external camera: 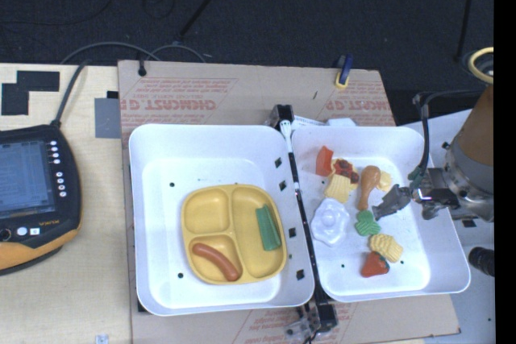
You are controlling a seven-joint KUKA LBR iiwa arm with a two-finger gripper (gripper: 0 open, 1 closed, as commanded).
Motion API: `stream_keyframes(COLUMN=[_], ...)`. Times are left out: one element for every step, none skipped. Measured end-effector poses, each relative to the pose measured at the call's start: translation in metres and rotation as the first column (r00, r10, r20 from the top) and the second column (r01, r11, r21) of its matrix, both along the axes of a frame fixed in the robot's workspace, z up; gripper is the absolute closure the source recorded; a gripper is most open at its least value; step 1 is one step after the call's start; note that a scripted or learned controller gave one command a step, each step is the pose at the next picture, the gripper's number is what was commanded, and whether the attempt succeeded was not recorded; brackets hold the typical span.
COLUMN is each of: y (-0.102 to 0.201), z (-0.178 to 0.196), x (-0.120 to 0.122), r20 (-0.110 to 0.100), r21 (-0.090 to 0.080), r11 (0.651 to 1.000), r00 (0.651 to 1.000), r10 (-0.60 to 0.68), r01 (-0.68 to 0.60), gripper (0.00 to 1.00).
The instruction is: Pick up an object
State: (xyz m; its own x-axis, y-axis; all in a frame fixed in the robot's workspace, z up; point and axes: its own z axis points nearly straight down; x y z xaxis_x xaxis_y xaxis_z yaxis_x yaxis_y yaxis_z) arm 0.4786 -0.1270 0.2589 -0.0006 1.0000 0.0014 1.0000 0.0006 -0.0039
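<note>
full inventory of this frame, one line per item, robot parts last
white bins: 2, white, side by side on the bench
divided plate: 1, yellow, in the left bin
sausage: 1, red-orange, in the plate's front compartment
green piece: 1, green, in the plate's right compartment
toy food pile: several pieces, red, yellow, green, brown and white, in the right bin
corn cob: 1, yellow, front of the right bin
strawberry: 1, red, front of the right bin
cardboard sheet: 1, brown, under both bins
pendant: 1, black and orange, far left
clip: 1, blue, cardboard's back edge
gripper: 1, dark, low over the right bin beside the pile
</note>
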Motion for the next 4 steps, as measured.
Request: stream_keyframes(y=[-0.001,0.056,0.122,0.186], z=[0.01,0.03,-0.016,0.059], x=[0.0,-0.002,-0.004,-0.002], r20=[-0.003,0.003,-0.005,0.007], r21=[0.001,0.0,0.001,0.001], r11=[1.0,1.0,1.0,1.0], r00=[1.0,1.0,1.0,1.0], r10=[0.0,0.005,0.005,0.008], r01=[0.0,-0.005,-0.005,-0.008], gripper=[1.0,1.0,1.0,1.0])
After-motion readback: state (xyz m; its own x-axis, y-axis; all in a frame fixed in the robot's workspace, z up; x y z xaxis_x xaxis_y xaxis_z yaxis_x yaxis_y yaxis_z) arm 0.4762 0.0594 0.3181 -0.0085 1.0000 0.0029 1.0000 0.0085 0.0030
